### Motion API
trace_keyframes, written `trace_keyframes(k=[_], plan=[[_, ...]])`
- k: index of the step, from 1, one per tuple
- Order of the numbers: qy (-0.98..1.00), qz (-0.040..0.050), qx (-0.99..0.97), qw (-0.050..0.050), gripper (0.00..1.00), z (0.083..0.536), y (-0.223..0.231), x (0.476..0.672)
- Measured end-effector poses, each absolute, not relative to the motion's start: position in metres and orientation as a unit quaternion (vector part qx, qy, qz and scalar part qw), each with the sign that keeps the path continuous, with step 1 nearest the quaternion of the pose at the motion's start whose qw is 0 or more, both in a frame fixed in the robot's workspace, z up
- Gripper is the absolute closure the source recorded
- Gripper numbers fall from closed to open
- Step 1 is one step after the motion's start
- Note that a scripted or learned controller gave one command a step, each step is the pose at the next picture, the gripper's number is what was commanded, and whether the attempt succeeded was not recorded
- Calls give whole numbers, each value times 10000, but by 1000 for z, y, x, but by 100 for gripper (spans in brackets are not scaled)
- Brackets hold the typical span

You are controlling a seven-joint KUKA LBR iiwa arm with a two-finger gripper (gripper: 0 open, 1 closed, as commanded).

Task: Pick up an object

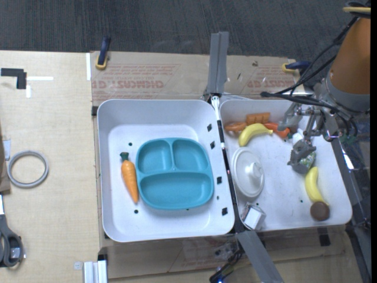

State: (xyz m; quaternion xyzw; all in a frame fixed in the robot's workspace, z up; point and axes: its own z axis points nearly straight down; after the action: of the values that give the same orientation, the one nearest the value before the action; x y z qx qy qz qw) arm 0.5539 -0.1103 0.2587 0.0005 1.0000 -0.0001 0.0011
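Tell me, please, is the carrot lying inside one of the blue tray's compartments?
No, the carrot lies on the left bin's white floor, beside the left edge of the blue tray, outside its compartments.

The arm (352, 58) reaches in, its gripper (303, 156) pointing down.

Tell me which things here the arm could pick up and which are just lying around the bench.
For picking, in the bins:
carrot
blue tray
two bananas
white lid
brown ball
The gripper hangs over the right bin.

Lying about:
tape ring
scissors
clamps
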Motion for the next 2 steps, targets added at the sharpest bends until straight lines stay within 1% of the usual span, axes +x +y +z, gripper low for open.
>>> trace_keyframes(k=[1,2], plan=[[9994,-1,-343,7,0,202,-172,478],[9982,-2,-596,13,0,92,-222,484]])
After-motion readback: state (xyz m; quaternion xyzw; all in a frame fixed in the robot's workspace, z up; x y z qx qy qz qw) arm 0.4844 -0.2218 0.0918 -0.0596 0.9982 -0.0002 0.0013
